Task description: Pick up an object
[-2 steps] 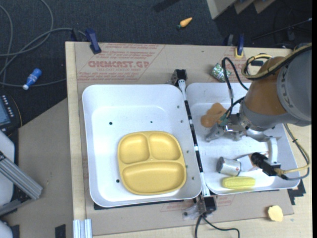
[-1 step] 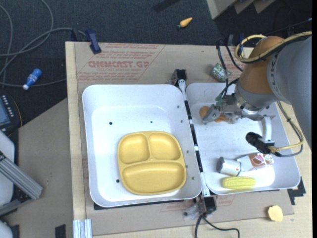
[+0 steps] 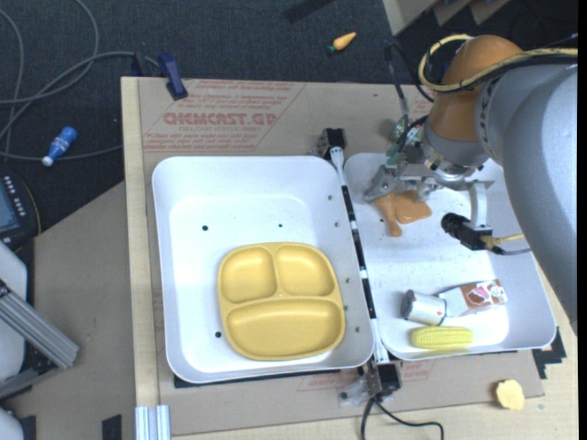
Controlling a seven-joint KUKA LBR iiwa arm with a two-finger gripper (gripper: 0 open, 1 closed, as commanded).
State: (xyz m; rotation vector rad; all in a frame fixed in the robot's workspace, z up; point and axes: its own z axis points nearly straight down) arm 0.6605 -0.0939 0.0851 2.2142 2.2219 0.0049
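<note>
At the far end of the right bin [image 3: 523, 330], near the bench's [image 3: 229, 122] far edge, the claw [image 3: 401, 191] hangs low over the bin floor on the grey arm [image 3: 537, 145]. Whether it is apart or together cannot be told. A tan piece [image 3: 404, 212] lies right at the claw, on the side toward the bench's near edge. It may touch the claw, but no grasp on it can be made out.

Toward the near edge in the same bin lie a silver can [image 3: 424, 308], a red-and-white packet [image 3: 479, 294] just beside it, and a corn cob [image 3: 442, 337] close to the bin's near wall.

The left bin [image 3: 183, 191] holds a yellow divided plate [image 3: 280, 301], set toward the near edge. A yellow lump [image 3: 509, 394] sits on the bench by its near right corner, and a blue clip [image 3: 171, 75] sits at its far left corner.
</note>
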